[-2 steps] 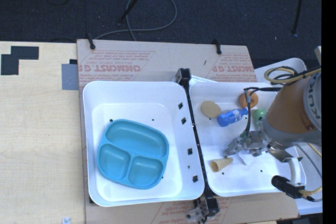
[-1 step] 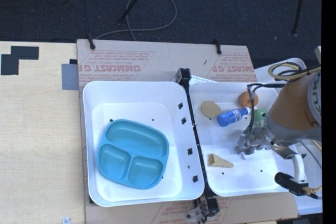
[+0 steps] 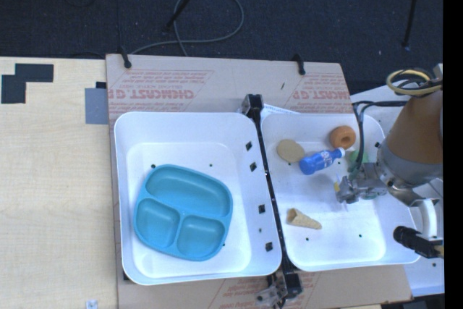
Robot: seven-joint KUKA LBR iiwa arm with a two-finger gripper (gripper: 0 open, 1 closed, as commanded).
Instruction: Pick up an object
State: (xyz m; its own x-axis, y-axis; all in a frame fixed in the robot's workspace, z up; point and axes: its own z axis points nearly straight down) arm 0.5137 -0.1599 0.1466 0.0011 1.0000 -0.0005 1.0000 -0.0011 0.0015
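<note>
Blue bottle (image 3: 319,161) lies in the right bin (image 3: 369,251), with an orange ring (image 3: 343,137) and a tan cookie (image 3: 290,150) beside it and a wedge of bread (image 3: 304,219) nearer the front. Gripper (image 3: 350,191) sits low just right of the bottle, its grip impossible to read. Left bin (image 3: 130,134) holds a blue divided plate (image 3: 184,212).

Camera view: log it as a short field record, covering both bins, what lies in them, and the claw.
left bin: holds a blue divided plate, three compartments
right bin: holds four loose items
blue bottle: lying on its side, near the bin's middle
orange ring: far right corner area, just beyond the bottle's cap end
tan flat piece: left of the bottle
tan wedge: nearer the front, apart from the rest
claw: low over the right bin, right of the bottle; nothing seen between its fingers
</note>
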